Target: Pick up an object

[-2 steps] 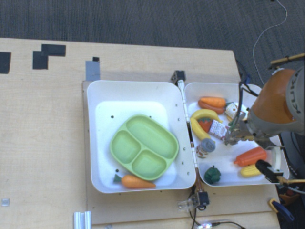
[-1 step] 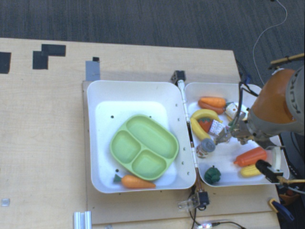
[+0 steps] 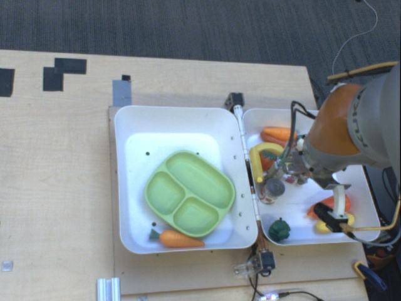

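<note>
— Well, gripper low in the right bin, close to its left wall. Fingers: cannot tell, hidden under the wrist.

— Nearest pick?

— Yellow curved piece, just beside the gripper toward the bin's far-left corner, long axis roughly along the left wall. Dark green lump toward the near-left corner, slightly apart.

— Anything else in that bin?

— Orange carrot against the far wall; orange and yellow bits near the near-right corner, partly covered by the arm.

— And the left bin?

— Holding a green divided plate at centre, plus a carrot along the near wall, well apart from the gripper.
</note>
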Tool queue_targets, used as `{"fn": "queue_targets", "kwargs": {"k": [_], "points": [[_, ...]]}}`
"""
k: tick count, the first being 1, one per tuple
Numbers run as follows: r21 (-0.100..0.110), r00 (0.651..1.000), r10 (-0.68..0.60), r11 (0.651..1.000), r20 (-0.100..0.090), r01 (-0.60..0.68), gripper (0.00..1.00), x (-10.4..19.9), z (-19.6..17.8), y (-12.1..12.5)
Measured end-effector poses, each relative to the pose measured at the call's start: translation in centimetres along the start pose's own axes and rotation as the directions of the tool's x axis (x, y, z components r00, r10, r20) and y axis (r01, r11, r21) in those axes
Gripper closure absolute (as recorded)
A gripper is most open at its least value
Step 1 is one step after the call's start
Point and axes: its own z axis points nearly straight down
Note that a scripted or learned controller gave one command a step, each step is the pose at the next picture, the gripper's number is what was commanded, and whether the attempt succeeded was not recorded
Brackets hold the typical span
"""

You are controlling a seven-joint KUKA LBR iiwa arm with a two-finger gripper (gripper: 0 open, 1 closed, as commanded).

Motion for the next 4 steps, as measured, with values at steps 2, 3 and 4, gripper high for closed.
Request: {"fn": "queue_targets", "kwargs": {"k": [2,3,4], "points": [[0.012,1.0,-0.001,1.0,0.0,0.001,1.0,-7.3,0.3,11.7],[0.007,1.0,-0.002,1.0,-0.001,0.002,0.0,-7.1,0.3,11.8],[0.003,1.0,-0.009,1.0,0.001,0.009,1.0,-7.1,-0.9,11.9]]}}
